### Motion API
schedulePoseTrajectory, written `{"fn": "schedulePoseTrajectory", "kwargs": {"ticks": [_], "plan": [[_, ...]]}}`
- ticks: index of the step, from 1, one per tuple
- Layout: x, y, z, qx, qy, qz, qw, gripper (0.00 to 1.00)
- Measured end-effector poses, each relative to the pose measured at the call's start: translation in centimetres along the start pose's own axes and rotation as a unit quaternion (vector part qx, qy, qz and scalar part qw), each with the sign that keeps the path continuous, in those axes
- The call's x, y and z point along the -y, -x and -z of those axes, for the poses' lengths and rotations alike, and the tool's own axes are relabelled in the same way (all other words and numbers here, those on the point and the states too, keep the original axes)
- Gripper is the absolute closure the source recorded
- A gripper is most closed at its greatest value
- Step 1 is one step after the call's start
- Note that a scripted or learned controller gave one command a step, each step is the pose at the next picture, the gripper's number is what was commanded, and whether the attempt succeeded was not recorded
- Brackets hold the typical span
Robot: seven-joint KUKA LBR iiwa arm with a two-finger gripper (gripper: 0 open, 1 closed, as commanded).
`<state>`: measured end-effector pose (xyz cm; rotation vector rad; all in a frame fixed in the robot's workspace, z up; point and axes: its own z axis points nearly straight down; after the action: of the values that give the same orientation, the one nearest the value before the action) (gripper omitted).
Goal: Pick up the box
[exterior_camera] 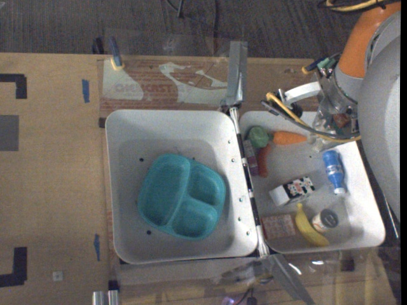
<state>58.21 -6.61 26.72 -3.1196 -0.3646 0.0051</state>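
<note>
You see teal divided plate (182, 196) in left bin (121, 170); carrot (289, 138), blue bottle (333, 171), banana (309, 229) in right bin (375, 234).

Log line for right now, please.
arm: above right bin's far edge | gripper: state unclear | box: in right bin, not held | left bin: teal tray

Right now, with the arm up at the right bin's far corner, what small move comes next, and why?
Probably bring the end effector toward the camera and lower, over the box. The box lies mid-bin in the right bin, beside the blue bottle, well short of the end effector.
</note>
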Motion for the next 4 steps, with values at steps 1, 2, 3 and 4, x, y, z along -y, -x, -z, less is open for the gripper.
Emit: {"fn": "schedulePoseTrajectory", "kwargs": {"ticks": [1,2,3,4], "plan": [[-6.3,6.0,-14.6,-0.005,0.003,-0.018,0.9998,1.00],[-14.3,5.0,1.9,-0.001,0.000,0.039,0.9992,1.00],[-8.3,2.7,-13.3,0.000,-0.001,-0.014,0.9999,1.00],[-15.1,-0.5,0.4,-0.001,0.000,0.045,0.9990,1.00]]}}
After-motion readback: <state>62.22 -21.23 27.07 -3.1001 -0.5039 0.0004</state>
